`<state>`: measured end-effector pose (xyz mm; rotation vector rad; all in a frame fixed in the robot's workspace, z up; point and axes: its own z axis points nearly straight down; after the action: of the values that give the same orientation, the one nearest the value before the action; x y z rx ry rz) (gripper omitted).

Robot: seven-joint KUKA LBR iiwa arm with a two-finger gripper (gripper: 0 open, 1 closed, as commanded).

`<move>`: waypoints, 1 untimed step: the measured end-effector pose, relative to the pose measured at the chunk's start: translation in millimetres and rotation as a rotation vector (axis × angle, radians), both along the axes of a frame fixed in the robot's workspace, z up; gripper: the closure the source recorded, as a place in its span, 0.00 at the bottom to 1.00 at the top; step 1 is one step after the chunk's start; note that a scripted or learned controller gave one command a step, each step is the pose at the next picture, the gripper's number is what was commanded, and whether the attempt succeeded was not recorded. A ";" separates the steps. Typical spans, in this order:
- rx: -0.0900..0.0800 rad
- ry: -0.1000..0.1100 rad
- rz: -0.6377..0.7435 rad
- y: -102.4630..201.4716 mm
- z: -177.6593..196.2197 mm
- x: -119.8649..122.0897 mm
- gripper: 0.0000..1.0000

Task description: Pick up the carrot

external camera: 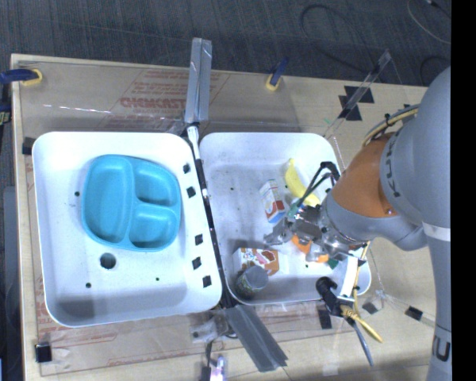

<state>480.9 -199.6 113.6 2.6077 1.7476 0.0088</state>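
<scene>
Carrot (pixel 302 243) sits in the right bin (pixel 238 153), an orange bit mostly hidden under the gripper (pixel 301 232); can't tell the grip state, so descend straight, centre on it, avoid the 2 neighbouring packets (pixel 273 201).

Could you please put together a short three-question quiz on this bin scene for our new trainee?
1. True or false: the light blue sectioned plastic tray lies in the left white bin.
2. Which bin is the two-finger gripper over? A) left bin B) right white bin C) neither
3. Fill in: the slim yellow object lies toward the right bin's ____ side, far or near.

Key: 1 true. 2 B. 3 far.
</scene>
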 end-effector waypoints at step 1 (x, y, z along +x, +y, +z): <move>0.000 0.007 0.015 3.2 -21.5 -3.3 0.00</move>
<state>477.6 -196.4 92.2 2.5981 1.7694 0.0005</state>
